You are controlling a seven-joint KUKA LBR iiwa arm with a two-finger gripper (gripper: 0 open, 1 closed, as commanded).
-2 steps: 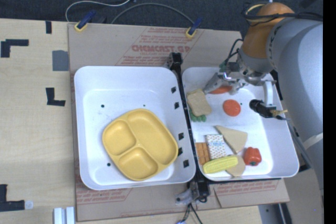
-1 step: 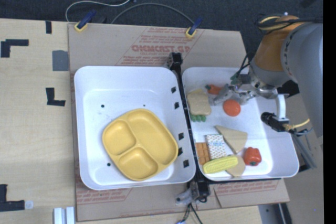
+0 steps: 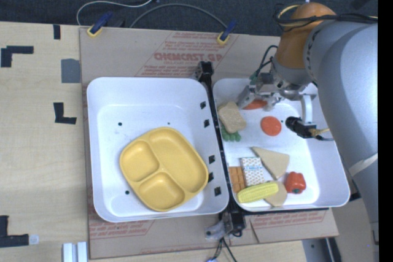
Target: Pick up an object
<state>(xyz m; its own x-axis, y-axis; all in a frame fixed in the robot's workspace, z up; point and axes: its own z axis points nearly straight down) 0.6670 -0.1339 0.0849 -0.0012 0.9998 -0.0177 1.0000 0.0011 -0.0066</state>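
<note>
Toy foods (image 3: 263, 165) lying in right bin (image 3: 328, 159); fingers (image 3: 261, 95) hovering over far end beside bread slice (image 3: 231, 118), grip state unclear; yellow tray (image 3: 163, 167) sitting in left bin (image 3: 101, 101)

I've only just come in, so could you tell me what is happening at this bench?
The grey arm reaches in from the right, with its end effector low over the far end of the right bin, near a tan bread-like piece and an orange-red round item. Nothing is visibly held. Toy foods lie in that bin, including a corn cob and a red pepper. The left bin holds a yellow divided tray.
</note>
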